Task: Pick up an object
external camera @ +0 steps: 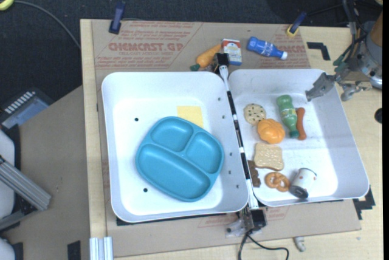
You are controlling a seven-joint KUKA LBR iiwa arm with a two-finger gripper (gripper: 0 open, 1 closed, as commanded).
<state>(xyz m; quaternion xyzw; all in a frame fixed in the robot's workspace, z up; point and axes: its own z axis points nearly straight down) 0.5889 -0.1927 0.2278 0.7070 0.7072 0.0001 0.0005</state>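
Gripper hangs over the far right corner of the right bin, reaching in from the right edge of the camera view; whether it is apart or together I cannot tell, and nothing shows between its tips. The right bin holds the likely things to pick: a green bottle lying beside an orange carrot, a cookie to their left, an orange fruit just near of the cookie, a slice of bread, a pretzel and a small white and black piece at the near side. The left bin carries a blue divided plate and a yellow square partly under its far edge.

The green bottle is the closest thing to the gripper, just to its left and a little nearer. To do the pick well, I would judge it best to come straight down across the bottle's narrow width, keeping off the carrot that touches or nearly touches its right side. The bin's sloped wall is close, so a descent too far right could strike it.
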